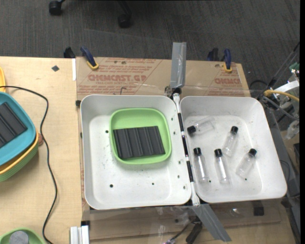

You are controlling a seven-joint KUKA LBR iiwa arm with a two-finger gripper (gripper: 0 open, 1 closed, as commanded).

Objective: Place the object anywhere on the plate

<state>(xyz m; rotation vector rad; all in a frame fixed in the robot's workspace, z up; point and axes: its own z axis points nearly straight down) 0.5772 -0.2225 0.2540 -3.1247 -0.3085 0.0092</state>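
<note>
Wooden bench [43, 190], grey carpet [190, 24] beyond

The brown cardboard sheet [143, 74] behind the bins reads "CHEMCAST GP".

A stack of teal and yellow plates [14, 136] is cut off by the left edge. A round green object [19, 237] is cropped at the bottom-left corner. Chair wheels [57, 6] are clipped at the top.
</note>
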